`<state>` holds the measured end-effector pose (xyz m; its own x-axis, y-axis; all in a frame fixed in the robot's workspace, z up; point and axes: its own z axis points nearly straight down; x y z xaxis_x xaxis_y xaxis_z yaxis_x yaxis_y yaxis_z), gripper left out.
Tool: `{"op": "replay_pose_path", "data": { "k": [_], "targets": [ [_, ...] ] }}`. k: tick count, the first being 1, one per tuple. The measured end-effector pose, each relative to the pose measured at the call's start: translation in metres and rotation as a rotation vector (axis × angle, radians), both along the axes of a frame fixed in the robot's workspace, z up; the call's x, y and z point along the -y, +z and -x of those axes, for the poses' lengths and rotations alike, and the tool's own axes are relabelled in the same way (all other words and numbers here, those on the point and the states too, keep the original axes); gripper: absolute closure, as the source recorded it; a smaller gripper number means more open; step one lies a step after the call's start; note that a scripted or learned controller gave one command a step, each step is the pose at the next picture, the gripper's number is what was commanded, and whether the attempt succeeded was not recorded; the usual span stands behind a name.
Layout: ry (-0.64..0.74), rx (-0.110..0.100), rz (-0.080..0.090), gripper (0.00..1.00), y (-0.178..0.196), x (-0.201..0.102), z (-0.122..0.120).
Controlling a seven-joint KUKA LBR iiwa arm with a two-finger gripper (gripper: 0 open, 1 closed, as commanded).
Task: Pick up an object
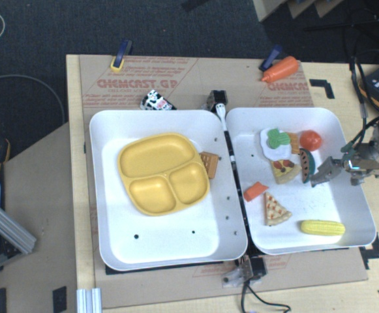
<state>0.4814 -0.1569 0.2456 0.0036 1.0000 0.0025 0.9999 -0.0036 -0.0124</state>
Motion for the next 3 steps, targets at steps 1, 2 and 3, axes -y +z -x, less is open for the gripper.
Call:
{"op": "replay_pose_path", "data": {
  "k": [1, 2, 3],
  "targets": [
    [0.004, 0.013, 0.003, 0.00, 0.006, 0.000, -0.003],
    [0.004, 0.006, -0.001, 0.00, -0.042, -0.010, -0.001],
    [0.004, 0.004, -0.001, 0.00, -0.103, -0.017, -0.001]
  ]
}}
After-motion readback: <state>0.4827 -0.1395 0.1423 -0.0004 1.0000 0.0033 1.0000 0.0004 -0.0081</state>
